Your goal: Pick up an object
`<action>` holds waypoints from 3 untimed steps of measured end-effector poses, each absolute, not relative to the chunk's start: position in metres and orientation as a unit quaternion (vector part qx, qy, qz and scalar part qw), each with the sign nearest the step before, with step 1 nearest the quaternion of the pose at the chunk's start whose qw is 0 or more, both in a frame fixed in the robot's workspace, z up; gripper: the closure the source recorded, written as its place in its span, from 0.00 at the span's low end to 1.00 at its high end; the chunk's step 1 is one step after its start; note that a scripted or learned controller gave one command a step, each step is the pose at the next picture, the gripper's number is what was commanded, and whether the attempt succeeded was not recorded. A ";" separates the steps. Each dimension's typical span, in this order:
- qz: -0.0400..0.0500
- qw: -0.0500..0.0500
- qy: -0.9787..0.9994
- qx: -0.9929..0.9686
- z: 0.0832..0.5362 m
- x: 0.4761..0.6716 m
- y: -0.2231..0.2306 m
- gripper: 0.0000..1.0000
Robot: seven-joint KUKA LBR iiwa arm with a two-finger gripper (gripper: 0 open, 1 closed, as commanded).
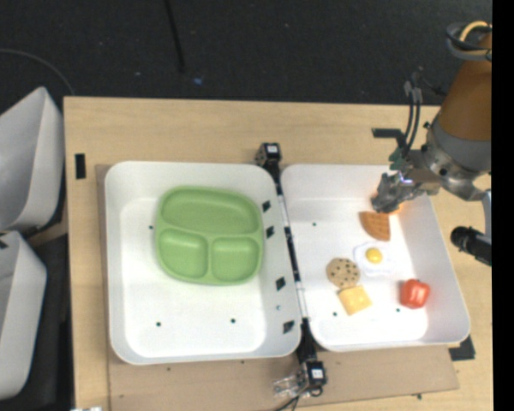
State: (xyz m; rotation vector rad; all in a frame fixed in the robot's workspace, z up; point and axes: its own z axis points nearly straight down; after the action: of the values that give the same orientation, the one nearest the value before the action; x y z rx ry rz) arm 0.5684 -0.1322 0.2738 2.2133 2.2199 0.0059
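Note:
The right bin point(321, 197) holds several toy foods: an orange waffle-like slice point(376, 224), a fried egg point(373, 256), a chocolate-chip cookie point(343, 271), a yellow cheese cube point(355, 300) and a red pepper point(415, 294). My gripper point(387, 197) hangs over the bin's upper right part, its tips just above and touching the top edge of the orange slice. The view from above hides the gap between the tips. Nothing is seen lifted off the bin floor.
The left bin point(133, 315) carries a green divided plate point(210, 235). A black clip row point(284, 255) runs along the seam between the bins. The arm with its orange band point(469, 101) comes in from the upper right. White objects point(17, 195) stand beyond the bench's left edge.

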 end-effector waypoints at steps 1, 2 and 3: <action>0.000 0.001 0.709 0.705 0.262 0.588 -0.089 1.00; 0.000 0.000 0.709 0.705 0.255 0.596 -0.032 1.00; 0.001 0.000 0.710 0.705 0.260 0.605 0.016 1.00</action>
State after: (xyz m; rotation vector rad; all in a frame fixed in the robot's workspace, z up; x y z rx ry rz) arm 0.6052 0.0156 0.2600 2.2129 2.2288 0.0035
